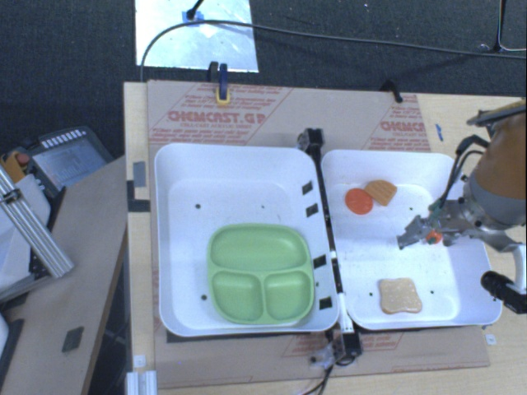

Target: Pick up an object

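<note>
Over the right bin (469, 303), near its right side, hangs the gripper (409, 239). I cannot tell if it is spread or pressed together, and nothing shows in its grip. A red round slice (359, 201) lies up and to the left of it, touching a tan cracker piece (381, 192). A slice of toast (400, 295) lies lower down in the same bin. Next door, the left bin (185, 188) holds a green tray (261, 272) with three parts. Both bins sit on the tabletop (272, 113).

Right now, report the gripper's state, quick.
Gripper: cannot be told; it hovers over the right bin, between the red disc and the toast slice, with nothing seen in it.
</note>
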Controlling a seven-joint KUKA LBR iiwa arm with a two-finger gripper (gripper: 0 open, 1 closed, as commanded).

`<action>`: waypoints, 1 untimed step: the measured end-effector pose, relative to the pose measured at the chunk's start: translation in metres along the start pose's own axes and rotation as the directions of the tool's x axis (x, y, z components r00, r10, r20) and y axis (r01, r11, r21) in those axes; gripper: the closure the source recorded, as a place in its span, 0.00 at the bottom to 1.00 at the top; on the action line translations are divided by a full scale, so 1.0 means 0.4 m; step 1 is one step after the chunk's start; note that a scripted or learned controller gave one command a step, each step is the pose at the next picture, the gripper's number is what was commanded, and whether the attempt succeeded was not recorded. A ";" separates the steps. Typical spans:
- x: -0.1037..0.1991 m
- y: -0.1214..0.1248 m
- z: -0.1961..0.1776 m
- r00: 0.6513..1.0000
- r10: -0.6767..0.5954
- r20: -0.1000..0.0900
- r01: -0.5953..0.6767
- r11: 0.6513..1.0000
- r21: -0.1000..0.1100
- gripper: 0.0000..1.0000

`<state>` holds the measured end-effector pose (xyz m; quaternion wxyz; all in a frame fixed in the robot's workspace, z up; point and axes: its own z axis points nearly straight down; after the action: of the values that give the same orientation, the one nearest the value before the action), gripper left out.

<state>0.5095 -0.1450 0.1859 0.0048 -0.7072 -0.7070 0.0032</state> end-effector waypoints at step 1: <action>0.001 0.008 -0.015 1.000 -0.003 0.003 0.003 1.000 -0.012 0.00</action>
<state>0.5127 -0.1447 0.1917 -0.0005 -0.7060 -0.7082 -0.0002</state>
